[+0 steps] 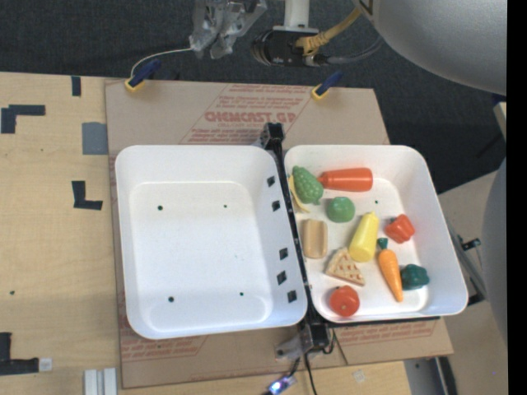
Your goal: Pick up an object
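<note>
Plastic toy food crowds the right bin (416,167); we would target the isolated red sausage (346,179), though the gripper's (216,35) state we cannot tell.

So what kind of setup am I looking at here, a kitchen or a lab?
Most likely a robot lab bench for pick tests: two white bins sit side by side on cardboard, the right one holds toy plastic food such as a carrot, and the gripper hangs above.

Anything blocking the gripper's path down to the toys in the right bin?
Nothing visible. The gripper hangs above the bench's far edge, beyond the bins. The toys, such as the carrot, lie uncovered in the right bin.
</note>
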Available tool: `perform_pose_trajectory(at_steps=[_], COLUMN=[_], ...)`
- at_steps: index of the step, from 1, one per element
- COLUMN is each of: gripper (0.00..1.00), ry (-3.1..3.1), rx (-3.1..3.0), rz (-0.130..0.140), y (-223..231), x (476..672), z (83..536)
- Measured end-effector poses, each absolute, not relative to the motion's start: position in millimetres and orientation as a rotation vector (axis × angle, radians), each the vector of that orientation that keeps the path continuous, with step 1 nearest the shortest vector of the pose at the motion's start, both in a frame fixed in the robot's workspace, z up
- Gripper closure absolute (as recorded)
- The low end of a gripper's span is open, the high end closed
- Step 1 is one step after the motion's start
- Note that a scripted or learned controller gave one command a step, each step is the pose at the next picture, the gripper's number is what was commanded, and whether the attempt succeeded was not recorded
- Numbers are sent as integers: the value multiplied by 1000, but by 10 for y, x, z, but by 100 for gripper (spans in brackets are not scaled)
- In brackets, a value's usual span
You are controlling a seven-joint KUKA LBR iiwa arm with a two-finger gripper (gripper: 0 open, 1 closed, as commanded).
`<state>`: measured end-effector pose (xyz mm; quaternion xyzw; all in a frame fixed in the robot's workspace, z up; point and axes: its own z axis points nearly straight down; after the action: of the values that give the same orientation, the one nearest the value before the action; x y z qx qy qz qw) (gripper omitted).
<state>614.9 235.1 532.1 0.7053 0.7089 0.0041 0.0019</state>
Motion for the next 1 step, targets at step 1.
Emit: perform_pose_trajectory(at_steps=[1], gripper=[100], ry=[2227], rx=[2227], rz=[-28], y=[2323], x=[5790], z=[3299])
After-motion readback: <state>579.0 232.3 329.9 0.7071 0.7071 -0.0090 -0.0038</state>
